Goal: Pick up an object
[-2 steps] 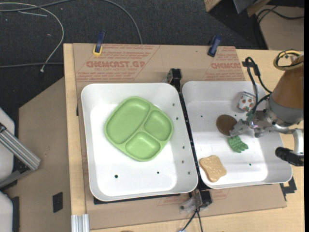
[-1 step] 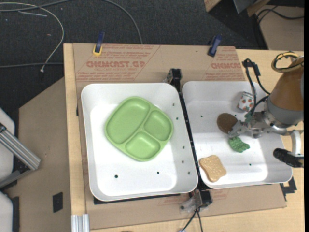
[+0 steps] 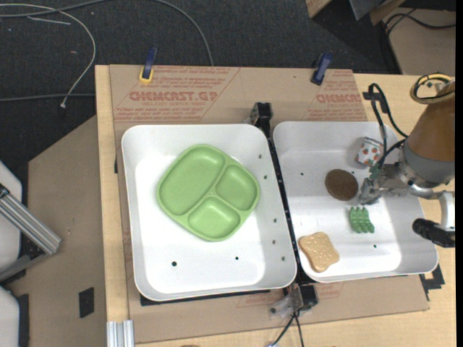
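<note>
Jaws state cannot be told; you see them at centre right of the frame, between the brown disc (image 3: 341,184) and green toy (image 3: 361,220).

A brown round disc (image 3: 341,183) is lying flat in the right bin (image 3: 318,139), a green ridged piece (image 3: 361,219) just below it, a tan toast slice (image 3: 319,251) sitting at the front rim, a small spotted object (image 3: 367,151) behind

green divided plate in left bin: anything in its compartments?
Empty. The green plate lies flat in the left bin; all three compartments show bare green.
</note>
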### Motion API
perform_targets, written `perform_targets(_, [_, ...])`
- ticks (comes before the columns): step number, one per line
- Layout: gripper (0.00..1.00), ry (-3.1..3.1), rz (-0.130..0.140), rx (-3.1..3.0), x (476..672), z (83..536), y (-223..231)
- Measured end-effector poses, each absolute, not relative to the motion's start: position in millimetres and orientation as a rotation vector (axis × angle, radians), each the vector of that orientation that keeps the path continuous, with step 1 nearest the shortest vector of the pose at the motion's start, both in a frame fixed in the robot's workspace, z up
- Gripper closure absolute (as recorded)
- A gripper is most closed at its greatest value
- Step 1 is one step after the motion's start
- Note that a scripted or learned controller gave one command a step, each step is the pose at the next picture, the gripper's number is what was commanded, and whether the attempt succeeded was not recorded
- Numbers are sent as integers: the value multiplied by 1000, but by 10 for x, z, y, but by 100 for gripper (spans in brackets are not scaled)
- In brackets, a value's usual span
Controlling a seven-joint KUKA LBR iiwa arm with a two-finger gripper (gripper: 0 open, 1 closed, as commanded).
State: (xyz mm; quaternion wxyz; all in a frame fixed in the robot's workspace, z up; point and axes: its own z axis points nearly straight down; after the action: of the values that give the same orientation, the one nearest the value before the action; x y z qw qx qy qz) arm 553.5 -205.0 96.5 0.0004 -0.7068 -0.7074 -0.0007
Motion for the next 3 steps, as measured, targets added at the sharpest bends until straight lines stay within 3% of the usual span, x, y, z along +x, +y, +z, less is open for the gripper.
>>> perform_targets(2, [100, -2225, -3, -2223, 5455, 2020, -2034])
perform_targets(3, [100, -2226, -3, -2223, 5466, 2332, -2034])
